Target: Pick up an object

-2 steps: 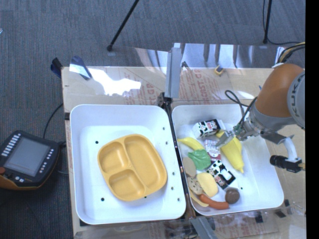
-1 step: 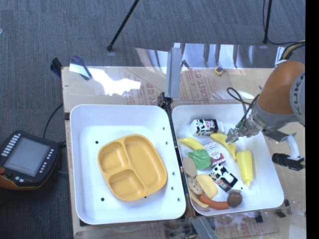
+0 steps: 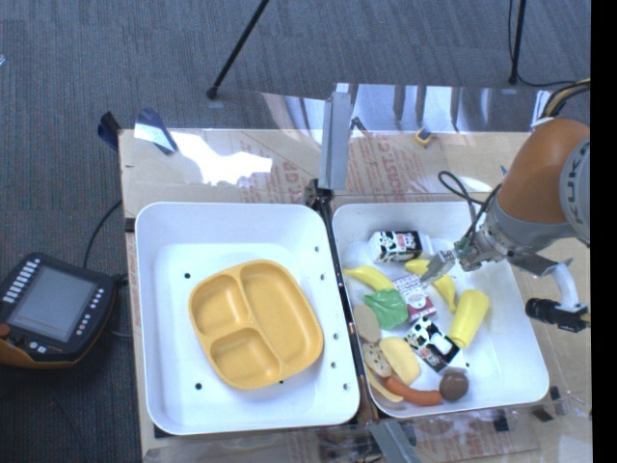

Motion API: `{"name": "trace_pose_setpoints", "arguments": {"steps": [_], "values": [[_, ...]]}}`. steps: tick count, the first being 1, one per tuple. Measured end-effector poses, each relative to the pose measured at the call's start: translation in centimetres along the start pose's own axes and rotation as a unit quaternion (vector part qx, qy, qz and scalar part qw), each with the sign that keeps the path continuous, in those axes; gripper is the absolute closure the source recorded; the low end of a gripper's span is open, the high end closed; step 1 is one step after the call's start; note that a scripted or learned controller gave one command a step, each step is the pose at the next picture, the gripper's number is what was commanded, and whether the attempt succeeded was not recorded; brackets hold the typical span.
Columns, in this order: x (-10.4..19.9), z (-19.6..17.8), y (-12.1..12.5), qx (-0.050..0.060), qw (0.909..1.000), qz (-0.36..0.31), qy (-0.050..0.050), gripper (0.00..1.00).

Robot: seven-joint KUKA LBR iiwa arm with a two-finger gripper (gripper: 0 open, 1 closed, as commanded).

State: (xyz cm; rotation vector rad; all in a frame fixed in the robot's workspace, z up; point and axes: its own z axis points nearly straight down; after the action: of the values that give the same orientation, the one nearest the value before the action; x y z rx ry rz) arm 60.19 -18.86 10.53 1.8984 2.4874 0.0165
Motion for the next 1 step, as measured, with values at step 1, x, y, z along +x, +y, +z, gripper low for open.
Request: {"name": "trace_pose_setpoints", "arguments": {"steps": [1], "values": [[-0.13,-0.9,0.03,0.0,1.0,0.002,0.001,1.0]]}}
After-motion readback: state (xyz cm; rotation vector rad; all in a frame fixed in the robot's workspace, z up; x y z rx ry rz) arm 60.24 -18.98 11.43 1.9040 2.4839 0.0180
